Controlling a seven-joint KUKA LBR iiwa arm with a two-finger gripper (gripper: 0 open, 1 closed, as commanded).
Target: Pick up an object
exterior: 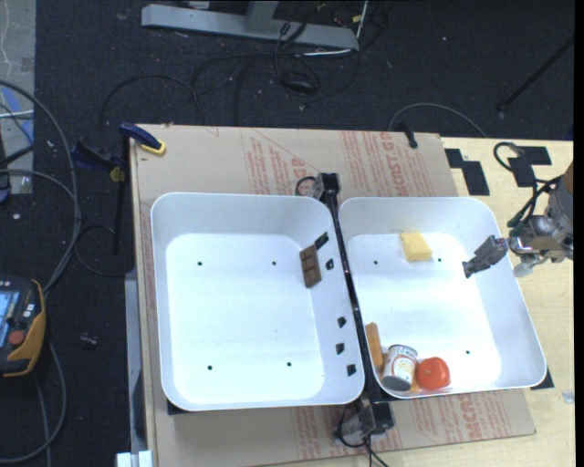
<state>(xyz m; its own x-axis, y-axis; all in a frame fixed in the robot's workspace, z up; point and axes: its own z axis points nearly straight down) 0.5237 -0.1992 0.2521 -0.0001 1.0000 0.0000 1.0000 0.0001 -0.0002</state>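
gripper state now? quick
Gripper: cannot tell open or closed. It hangs over the right bin, apart from the yellow block.

Dark, speckled carpet (pixel 228 91) is covering the floor around the bench, with black cables (pixel 301 84) looping across it. A grey metal base (pixel 237 23) is lying at the top edge. A brown cardboard sheet (pixel 274 155) with red lettering is covering the pale wooden bench top (pixel 558 319), and a blue and yellow clamp (pixel 144 139) is gripping its far left corner. A yellow and black handset (pixel 18 324) is sitting at the left edge.
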